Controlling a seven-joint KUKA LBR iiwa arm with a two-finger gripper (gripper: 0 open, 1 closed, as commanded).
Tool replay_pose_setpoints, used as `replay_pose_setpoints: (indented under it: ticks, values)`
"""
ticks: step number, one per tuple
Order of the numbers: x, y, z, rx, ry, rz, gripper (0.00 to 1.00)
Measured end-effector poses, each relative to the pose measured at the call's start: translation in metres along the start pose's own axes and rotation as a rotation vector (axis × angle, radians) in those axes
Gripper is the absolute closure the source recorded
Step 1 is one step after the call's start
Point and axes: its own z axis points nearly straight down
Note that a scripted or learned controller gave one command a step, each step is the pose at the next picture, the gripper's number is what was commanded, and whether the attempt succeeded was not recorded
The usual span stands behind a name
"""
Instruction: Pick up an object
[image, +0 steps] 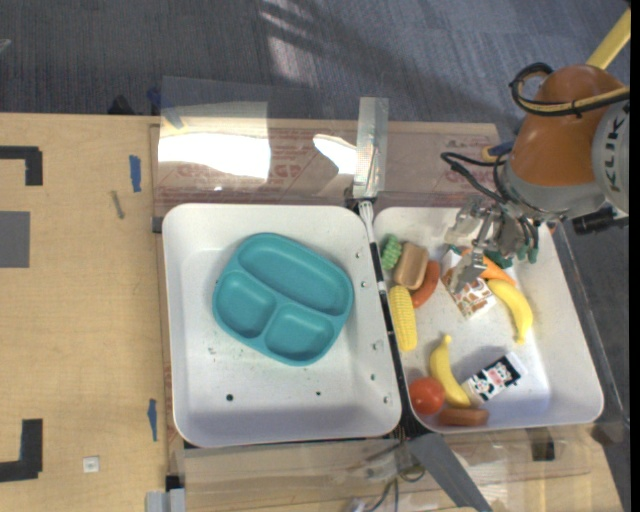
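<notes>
A: Item, candidate object: small carton (472, 296), right bin (575, 345), toward its far edge, beside a banana (513, 306).

B: Gripper (492, 243)?

A: Directly above the carton, near the far edge; grip state cannot be told.

B: Progress?

A: Nothing visibly lifted; grasp and raise apparently remain.

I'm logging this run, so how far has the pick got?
Done: the grey arm's claw is down in the right white bin, over a small carton and a yellow toy banana. In hand: nothing visibly lifted. Left: close on one item and raise it.
</notes>
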Motion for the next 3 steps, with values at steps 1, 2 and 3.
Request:
replay_pose_setpoints:
  ticks: [1,2,3]
  values:
    - [0.046,-0.017,0.052,-0.001,-0.005,0.060,0.00]
    - [0.042,-0.015,0.038,-0.002,-0.021,0.058,1.00]
    - [0.165,-0.013,0.029,0.002,0.007,0.281,1.00]
